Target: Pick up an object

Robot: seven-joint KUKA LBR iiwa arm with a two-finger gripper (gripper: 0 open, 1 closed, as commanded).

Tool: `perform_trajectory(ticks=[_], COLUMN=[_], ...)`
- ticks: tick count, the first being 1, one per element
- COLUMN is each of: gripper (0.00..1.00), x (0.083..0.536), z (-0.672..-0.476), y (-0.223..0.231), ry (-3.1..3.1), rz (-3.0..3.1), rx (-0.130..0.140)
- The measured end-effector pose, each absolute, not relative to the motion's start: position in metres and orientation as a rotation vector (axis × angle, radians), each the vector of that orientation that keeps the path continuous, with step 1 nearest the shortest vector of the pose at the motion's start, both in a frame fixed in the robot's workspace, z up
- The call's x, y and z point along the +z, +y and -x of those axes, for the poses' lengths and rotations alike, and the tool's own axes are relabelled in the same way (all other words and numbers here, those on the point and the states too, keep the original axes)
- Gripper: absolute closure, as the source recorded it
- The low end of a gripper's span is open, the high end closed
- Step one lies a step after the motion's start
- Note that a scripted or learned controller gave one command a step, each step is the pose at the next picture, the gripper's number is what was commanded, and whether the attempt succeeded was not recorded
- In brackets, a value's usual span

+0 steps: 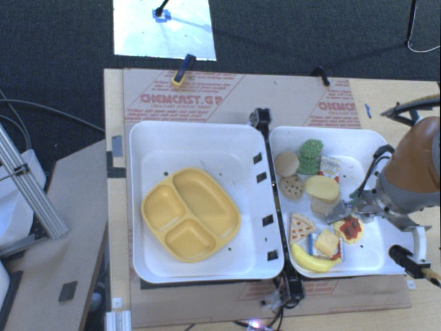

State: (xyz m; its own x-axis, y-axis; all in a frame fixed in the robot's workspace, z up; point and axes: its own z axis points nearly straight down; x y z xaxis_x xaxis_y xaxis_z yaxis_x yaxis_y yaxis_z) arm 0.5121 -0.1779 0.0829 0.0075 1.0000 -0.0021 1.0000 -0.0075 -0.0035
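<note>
The gripper (342, 212) hangs low over the right bin (368, 261), apparently just beside the red toy (351, 229). Whether it is open or closed cannot be told; it should centre on one item before closing.

A yellow divided tray (190, 214) lies in the left bin (148, 143). Far beyond the bins, a pale sheet (164, 19) covers dark carpet (55, 40).

Dark carpeted floor (55, 40) on all sides, with a pale square sheet (164, 21) lying at top centre. Tan tabletop (227, 92) under a clear printed film, lit evenly. Aluminium frame rail (31, 185) and loose black cables (48, 112) at left.
</note>
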Motion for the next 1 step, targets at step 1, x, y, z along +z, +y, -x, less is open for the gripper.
perform_trajectory(ticks=[1], gripper=[0.00], x=[0.1420], z=[-0.5686], y=[-0.1617], ry=[-2.236], rz=[2.220], rx=[-0.009])
